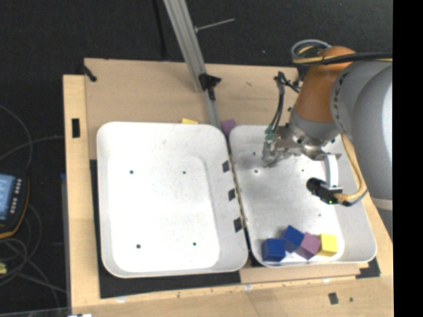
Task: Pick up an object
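Note:
My gripper (pixel 269 156) hangs over the far left part of the right bin (pixel 277 197), below the orange band of the wrist. Nothing shows between its fingers. Along the near edge of that bin lie two blue blocks (pixel 274 249) (pixel 293 235), a purple block (pixel 308 245) and a yellow block (pixel 328 244), well apart from the gripper. Behind the bins, on the bench, sit a small yellow block (pixel 190 121) and a purple block (pixel 229 125).
The left bin (pixel 158 197) stands beside the right one, with black clips along the shared edge. A slanted metal rail (pixel 188 45) rises from behind the bins. The grey arm body covers the right bin's far right corner. A handheld screen lies at far left.

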`<state>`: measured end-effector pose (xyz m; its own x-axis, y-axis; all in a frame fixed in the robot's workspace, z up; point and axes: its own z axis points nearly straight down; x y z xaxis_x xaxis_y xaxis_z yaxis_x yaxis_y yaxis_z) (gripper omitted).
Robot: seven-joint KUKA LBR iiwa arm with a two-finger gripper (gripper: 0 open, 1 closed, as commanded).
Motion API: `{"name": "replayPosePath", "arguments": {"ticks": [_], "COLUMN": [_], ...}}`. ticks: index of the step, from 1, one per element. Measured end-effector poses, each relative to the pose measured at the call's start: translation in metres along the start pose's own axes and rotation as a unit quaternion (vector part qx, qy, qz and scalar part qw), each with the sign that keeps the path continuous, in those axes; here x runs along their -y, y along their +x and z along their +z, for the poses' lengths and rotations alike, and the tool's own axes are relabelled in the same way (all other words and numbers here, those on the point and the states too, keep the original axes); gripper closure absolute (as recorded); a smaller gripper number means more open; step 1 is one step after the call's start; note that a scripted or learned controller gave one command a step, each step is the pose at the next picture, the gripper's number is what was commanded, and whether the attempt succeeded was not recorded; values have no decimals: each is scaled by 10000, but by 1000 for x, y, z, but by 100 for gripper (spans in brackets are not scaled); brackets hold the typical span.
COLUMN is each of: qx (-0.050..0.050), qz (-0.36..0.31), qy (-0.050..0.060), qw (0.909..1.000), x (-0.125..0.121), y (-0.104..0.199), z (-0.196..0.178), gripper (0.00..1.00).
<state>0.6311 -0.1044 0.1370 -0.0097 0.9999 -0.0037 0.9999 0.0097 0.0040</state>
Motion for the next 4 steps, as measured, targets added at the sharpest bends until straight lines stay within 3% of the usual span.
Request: {"name": "replayPosePath", "arguments": {"ticks": [1, 2, 4], "qx": [15, -18, 2], "qz": [-31, 61, 109], "qy": [-15, 2, -54], "qw": [10000, 10000, 9999], "x": [-1, 90, 87], "y": [-1, 7, 3], "z": [-11, 39, 17], "gripper": [100, 100, 100]}}
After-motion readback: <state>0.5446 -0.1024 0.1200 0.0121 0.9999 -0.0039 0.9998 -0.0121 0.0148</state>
